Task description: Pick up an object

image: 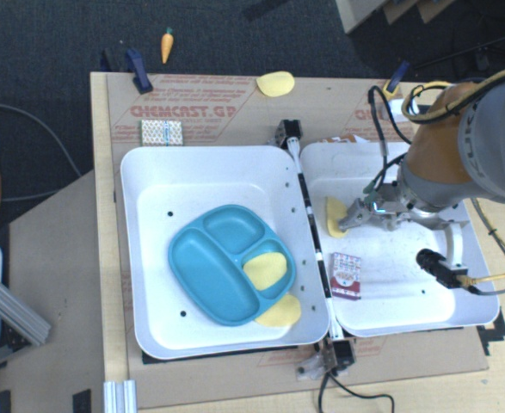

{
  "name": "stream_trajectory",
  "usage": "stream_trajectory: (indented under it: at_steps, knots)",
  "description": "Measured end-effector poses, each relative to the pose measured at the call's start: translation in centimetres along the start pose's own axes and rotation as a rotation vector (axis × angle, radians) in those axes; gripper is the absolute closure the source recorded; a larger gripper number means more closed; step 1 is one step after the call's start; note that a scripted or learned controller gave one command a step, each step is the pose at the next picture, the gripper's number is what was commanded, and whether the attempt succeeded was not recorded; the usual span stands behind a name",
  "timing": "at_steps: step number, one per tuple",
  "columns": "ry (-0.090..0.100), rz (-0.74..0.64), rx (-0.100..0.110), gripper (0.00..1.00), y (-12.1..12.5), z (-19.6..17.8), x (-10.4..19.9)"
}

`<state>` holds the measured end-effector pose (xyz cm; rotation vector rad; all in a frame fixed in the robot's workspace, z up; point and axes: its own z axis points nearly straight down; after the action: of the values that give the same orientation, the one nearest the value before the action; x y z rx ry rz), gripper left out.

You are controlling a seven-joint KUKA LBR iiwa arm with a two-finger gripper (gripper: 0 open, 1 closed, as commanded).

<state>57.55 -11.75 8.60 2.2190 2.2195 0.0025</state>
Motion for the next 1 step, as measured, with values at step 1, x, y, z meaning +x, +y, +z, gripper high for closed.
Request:
stream_trajectory:
  at_steps: [1]
  knots:
    - [0.001, 0.002, 0.005, 0.00, -9.72, 0.17, -3.42]
